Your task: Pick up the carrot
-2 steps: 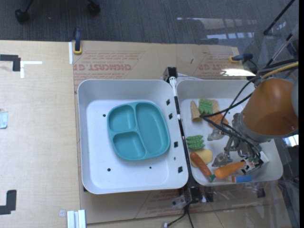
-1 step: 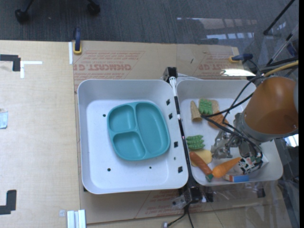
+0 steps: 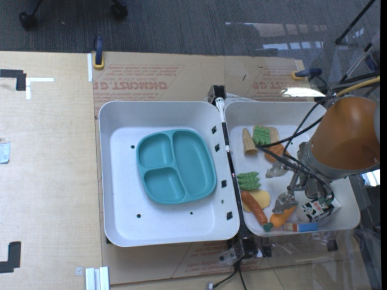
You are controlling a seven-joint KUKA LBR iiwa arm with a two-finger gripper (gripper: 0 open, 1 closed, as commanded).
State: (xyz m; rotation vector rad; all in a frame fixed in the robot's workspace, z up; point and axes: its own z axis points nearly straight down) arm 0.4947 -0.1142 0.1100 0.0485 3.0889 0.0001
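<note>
Approach step: the gripper [image 3: 284, 203] hangs just above the carrot [image 3: 282, 217] in the right bin [image 3: 344, 222], jaw state not discernible; a descent and closure presumably follow.

You are looking down from one fixed camera mounted above the tabletop [image 3: 48, 162], tilted so the far side sits along the top of the frame, where a strip of dark carpet [image 3: 181, 11] shows. The view stands back far enough to take in both white bins: the left bin [image 3: 112, 162] fills the centre, the right bin [image 3: 344, 216] lies toward the lower right. The arm [image 3: 347, 135] enters from the right edge, its orange band nearest your lens, and it covers part of the right bin's far corner.
</note>
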